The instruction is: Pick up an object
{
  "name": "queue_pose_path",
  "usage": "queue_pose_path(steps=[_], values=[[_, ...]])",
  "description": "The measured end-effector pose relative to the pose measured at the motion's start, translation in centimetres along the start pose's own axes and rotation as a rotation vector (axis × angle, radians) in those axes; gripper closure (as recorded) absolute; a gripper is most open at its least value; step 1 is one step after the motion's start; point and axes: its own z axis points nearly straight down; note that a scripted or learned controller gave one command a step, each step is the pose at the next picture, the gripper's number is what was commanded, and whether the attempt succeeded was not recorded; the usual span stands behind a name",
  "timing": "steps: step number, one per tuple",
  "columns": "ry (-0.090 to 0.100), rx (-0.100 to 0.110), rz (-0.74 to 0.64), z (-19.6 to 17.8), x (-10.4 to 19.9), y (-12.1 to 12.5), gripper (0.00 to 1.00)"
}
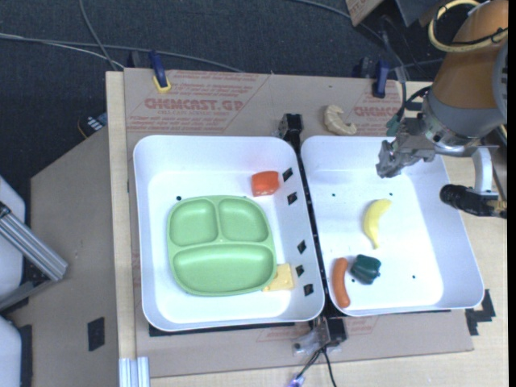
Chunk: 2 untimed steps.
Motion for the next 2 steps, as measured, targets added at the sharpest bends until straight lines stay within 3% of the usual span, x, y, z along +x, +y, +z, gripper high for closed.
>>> queue_pose_path(steps=[2], values=[[0.0, 0.001, 0.002, 0.9, 9.4, 2.0, 1.0]])
